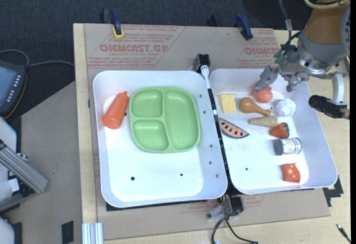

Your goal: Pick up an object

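Hovering over the far part of the right bin (325,148), your jaws (276,77) stood apart with nothing between them. The pink ball (262,94) lay just below them, close to the white ball (286,107), so a round toy could roll away.

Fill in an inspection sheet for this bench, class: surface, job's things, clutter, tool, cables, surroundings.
Surface: two white bins, left bin and right bin, on a board printed CHEMCAST, held by blue clamps.
Job's things: right bin holds cheese cube, drumstick, watermelon slice, ice cream cone, pink ball, small jar, red piece. Left bin holds green divided plate and orange bottle.
Clutter: nothing seen.
Tool: tool above the pink ball; grip cannot tell.
Cables: one by the front edge.
Surroundings: dark carpet.
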Available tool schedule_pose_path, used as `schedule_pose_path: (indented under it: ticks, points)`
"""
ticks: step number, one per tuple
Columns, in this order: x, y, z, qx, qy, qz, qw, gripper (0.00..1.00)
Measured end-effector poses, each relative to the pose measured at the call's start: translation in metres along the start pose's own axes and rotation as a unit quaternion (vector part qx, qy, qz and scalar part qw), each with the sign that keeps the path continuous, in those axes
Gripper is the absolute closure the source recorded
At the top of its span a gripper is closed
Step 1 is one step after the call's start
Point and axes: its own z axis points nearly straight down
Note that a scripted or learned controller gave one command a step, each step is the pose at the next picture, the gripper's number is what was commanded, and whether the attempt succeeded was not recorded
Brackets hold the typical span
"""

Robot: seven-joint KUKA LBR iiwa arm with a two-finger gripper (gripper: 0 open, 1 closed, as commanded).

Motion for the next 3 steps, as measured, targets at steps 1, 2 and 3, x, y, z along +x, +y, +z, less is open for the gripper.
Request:
schedule_pose_path:
  ticks: [1, 2, 3]
  points:
    - [0.000, 0.003, -0.010, -0.008, -0.001, -0.001, 1.0000, 0.00]
    - [-0.004, -0.001, 0.053, -0.004, -0.001, -0.001, 1.0000, 0.00]
    - [0.000, 0.007, 0.095, -0.017, 0.002, -0.002, 0.9999, 0.00]
